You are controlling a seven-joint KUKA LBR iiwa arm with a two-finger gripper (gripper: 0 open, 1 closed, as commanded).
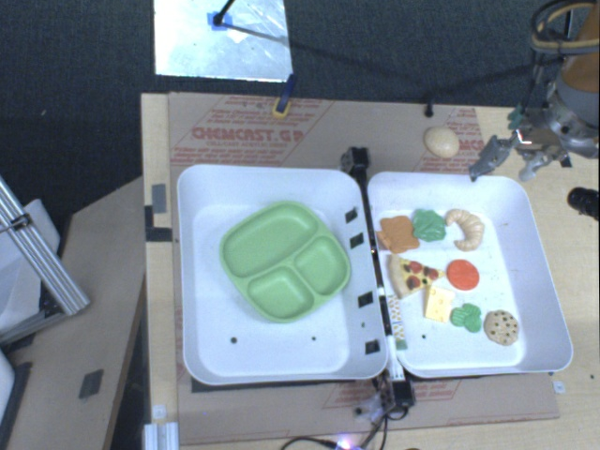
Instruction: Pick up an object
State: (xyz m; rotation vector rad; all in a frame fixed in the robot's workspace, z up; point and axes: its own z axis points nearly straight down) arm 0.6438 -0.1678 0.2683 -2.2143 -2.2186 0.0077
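The right bin [539,251] holds several toy foods: a toast slice [397,233], a green leafy piece [429,224], a curled croissant [466,228], a pizza slice [412,275], a red tomato slice [462,275], a cheese wedge [437,303], a broccoli piece [466,317] and a cookie [502,326]. My gripper [514,158] hangs above the bin's far right corner, apart from all the food. Its two fingers are spread, with nothing between them.
The left bin [202,279] holds a green divided plate [284,261]. A beige egg-shaped object [442,142] lies on the cardboard behind the right bin. A black divider [372,261] runs between the bins. A silver sheet [222,26] lies at the back.
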